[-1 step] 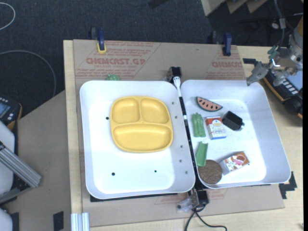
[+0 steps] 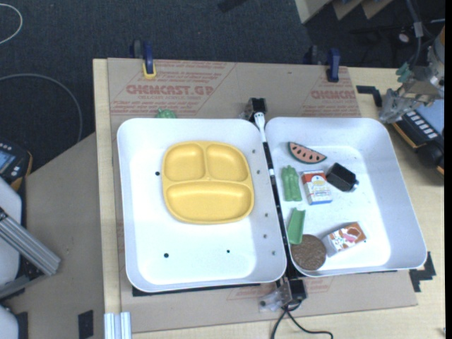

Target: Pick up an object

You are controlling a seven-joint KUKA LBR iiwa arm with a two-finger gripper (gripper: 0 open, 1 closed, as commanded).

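Note:
The right bin [image 2: 393, 196] holds several small items. A watermelon-slice toy [image 2: 306, 152] lies near the bin's back, with a black block [image 2: 342, 177] to its right. A small red, white and blue box [image 2: 317, 187] sits beside a green stick [image 2: 290, 183]. Nearer the front are a second green piece [image 2: 295, 225], a brown round disc [image 2: 308, 253] and a red and white packet [image 2: 345, 237]. My gripper [image 2: 400, 99] hovers outside the right bin's back right corner, well away from all of the items.
The left bin [image 2: 134, 210] holds a yellow divided plate [image 2: 207, 182]. Both bins rest on a brown board [image 2: 212, 83] held by clamps [image 2: 147, 58] at the back. A small green thing [image 2: 166, 113] lies behind the left bin.

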